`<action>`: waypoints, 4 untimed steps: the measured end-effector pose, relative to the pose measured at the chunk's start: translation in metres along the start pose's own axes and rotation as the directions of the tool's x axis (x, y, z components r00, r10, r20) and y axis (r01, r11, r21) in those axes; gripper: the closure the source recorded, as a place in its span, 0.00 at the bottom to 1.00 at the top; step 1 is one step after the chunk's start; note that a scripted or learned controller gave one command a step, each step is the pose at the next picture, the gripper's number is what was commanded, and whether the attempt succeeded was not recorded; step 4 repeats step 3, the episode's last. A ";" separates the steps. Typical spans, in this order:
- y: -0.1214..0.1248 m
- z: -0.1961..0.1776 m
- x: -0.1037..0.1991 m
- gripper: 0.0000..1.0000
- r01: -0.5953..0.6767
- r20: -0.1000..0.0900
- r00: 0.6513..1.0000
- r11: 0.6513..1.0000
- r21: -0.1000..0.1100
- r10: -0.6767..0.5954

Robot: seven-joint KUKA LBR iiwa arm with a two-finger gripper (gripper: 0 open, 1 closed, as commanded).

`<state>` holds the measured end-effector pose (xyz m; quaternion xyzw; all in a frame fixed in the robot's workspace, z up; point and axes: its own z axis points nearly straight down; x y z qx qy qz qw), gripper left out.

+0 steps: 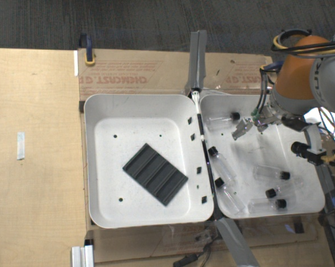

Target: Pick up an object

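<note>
Two white bins sit on the table; the gripper [246, 127] hangs over the right bin's [318, 204] far side, whether it is parted I cannot tell. Clear vials [270, 174] lie toward the near edge.

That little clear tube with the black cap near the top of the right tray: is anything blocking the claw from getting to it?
Nothing visible blocks it. The gripper hangs over the right bin, just right of the capped vial, with bare white floor between them.
</note>
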<state>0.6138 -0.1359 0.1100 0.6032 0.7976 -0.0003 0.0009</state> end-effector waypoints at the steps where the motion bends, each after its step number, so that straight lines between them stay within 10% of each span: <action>1: 0.000 0.000 0.000 0.00 0.000 0.000 1.000 1.000 0.000 0.000; 4: 0.000 0.000 0.000 0.00 0.000 0.000 1.000 1.000 0.000 0.000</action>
